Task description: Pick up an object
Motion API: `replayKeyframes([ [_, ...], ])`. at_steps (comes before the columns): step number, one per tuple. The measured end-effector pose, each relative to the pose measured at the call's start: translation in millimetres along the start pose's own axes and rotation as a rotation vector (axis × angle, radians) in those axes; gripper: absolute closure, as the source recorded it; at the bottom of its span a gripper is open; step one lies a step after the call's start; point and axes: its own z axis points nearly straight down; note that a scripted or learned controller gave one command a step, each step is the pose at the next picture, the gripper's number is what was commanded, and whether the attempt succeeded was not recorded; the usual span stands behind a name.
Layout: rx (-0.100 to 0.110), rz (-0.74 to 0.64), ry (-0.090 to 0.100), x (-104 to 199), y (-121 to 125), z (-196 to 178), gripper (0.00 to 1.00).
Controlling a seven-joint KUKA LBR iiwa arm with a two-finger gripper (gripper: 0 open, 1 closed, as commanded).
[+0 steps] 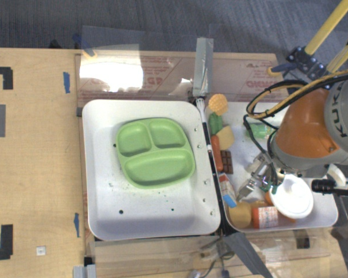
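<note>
Reaching in from the right, the arm [304,126] is seen low over the right bin [330,216], w/ its orange band above the bin's middle. The jaws are set at the bin's centre-front, tipped toward the bin's left side; whether they are open or closed can't be told, as the metal parts are blurred and partly hidden by the wrist. No item is seen gripped.

Objs to pick are all held in the right bin. Along its left wall a row is formed, back to front: yellow ball [218,103], green piece [215,122], orange block [225,136], brown bar [225,161], red-white pack [226,191]. At the front edge a tan lump [240,214] is lain just beside an orange bottle [265,216], which is touched by a white lid [293,198] on its right. The lump and bottle are found just below the jaws. A 2nd green bit [260,131] is seen near the back, by the arm.

A green plate [155,152], 3 compartments, is carried flat in the middle of the left bin [98,155]. Both bins are borne side by side on the tabletop [29,155]. Black and yellow cables [261,100] are looped beside the arm.
</note>
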Motion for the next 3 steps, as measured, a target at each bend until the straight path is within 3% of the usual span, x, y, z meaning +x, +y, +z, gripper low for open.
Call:
replayKeyframes([
  [1, 0.000, 0.088, 0.000, -30, 19, 1, 0.00],
  [2, 0.003, 0.108, 0.005, -26, 13, 0, 0.00],
  [3, -0.001, 0.097, 0.000, 17, -13, 0, 0.00],
])
